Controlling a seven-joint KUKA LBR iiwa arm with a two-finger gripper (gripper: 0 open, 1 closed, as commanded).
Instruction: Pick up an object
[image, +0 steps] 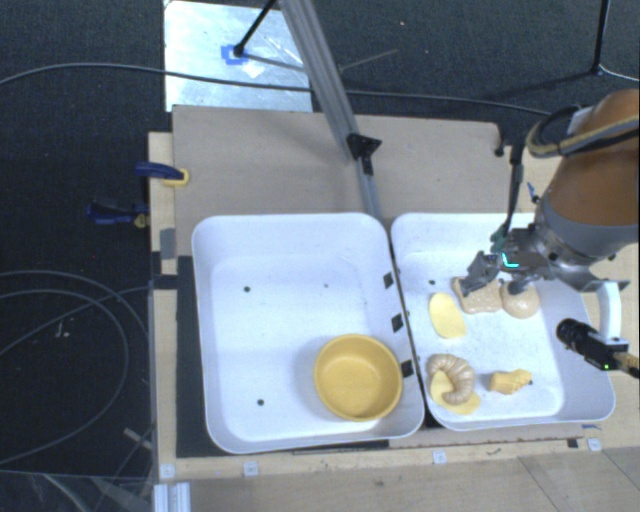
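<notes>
The tool (488, 272), its state impossible to tell, is being lowered onto the beige piece (482, 298) just right of the yellow disc (447, 315), best centred before closing.

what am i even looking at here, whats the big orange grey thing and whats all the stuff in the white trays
That big grey and orange thing is a robot arm, reaching in from the right. The one camera sits above the bench, looking down at a slant. The arm's hand is low in the right tray, right at a pale beige lump; I cannot tell if it grips it. That tray also has a yellow oval piece, a curled pastry-like piece and a small yellow piece. The left tray holds a yellow bowl.
</notes>
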